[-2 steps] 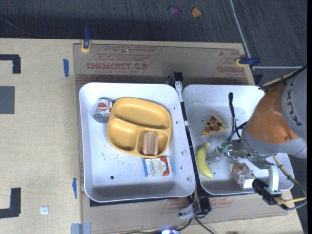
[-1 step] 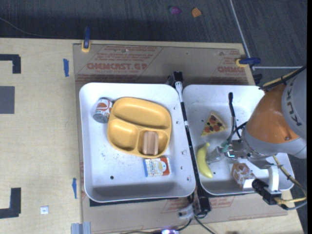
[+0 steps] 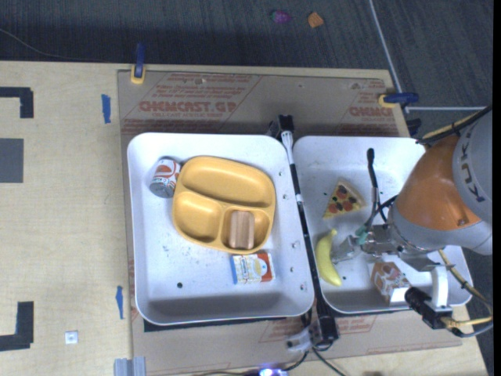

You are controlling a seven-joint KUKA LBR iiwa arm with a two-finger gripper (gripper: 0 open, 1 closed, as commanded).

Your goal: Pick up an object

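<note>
Two white bins are sitting side by side; the gripper (image 3: 350,245) is hovering low in the right bin (image 3: 313,157), fingers spread and gripping nothing, just right of the banana (image 3: 326,261) lying along the bin's left wall; the pizza slice (image 3: 343,199) is lying farther back.

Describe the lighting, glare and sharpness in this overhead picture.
Camera view: even, soft light with faint shadows under the yellow tray and banana; mild glare off the left bin floor; overall slightly soft, with the gripper small and indistinct, and the small carton print unreadable.
</note>
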